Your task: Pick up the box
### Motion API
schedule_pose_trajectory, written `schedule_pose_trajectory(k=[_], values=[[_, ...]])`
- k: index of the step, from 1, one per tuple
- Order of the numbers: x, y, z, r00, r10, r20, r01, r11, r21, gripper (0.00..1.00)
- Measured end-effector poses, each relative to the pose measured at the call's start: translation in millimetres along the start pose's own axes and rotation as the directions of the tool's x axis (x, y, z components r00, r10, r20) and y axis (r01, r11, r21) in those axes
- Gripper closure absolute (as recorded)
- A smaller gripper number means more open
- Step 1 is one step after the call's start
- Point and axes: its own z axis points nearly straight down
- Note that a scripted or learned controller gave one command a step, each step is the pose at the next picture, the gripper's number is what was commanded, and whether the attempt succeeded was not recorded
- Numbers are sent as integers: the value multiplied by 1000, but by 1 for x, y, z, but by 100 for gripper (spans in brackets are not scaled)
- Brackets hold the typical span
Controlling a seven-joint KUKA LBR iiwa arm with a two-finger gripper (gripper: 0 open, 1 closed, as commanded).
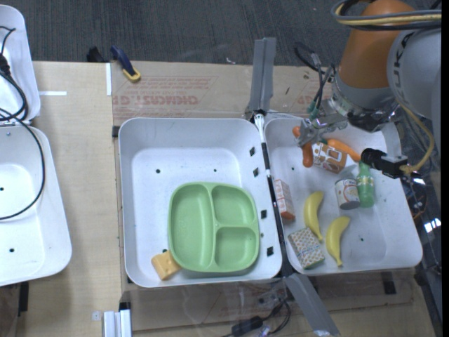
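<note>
arm (407, 55): cut off right | gripper (313, 133): fingers blurred (small) | carrot (342, 147): part-hidden

1. One fixed camera looks down at a slant from above the surface (77, 188)
2. It stands far enough off to take in both white bins, the left bin (133, 188) and the right bin (393, 244)
3. The arm (393, 41) enters from the frame's right
</note>
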Motion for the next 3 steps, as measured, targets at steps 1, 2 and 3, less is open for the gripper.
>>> schedule_pose_trajectory(k=[1, 2, 3], values=[[0, 0, 0, 1000, 0, 0, 0, 1000, 0, 0], [-55, -70, 88, 984, 176, 0, -176, 984, 0, 0], [-40, -32, 101, 977, 215, -1, -215, 977, 16, 0]])
